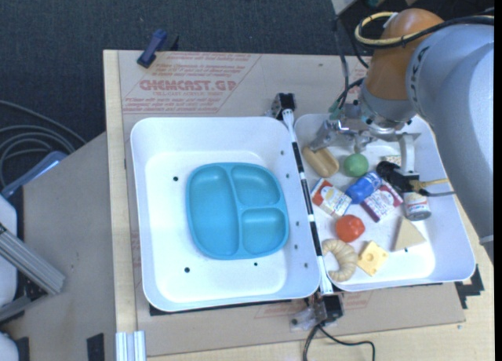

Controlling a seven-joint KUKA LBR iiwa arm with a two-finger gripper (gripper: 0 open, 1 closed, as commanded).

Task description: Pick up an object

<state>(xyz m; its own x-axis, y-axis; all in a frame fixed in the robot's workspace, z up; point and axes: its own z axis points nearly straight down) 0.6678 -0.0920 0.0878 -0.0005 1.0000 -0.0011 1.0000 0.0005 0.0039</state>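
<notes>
End effector above green ball, finger spread not discernible.

Blue tray, green ball, red tomato, yellow cheese, prob.

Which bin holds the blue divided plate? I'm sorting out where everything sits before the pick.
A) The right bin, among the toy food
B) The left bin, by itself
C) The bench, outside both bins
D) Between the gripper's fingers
B: the blue divided plate lies flat in the left bin, apart from the toy food crowded in the right bin.
</notes>
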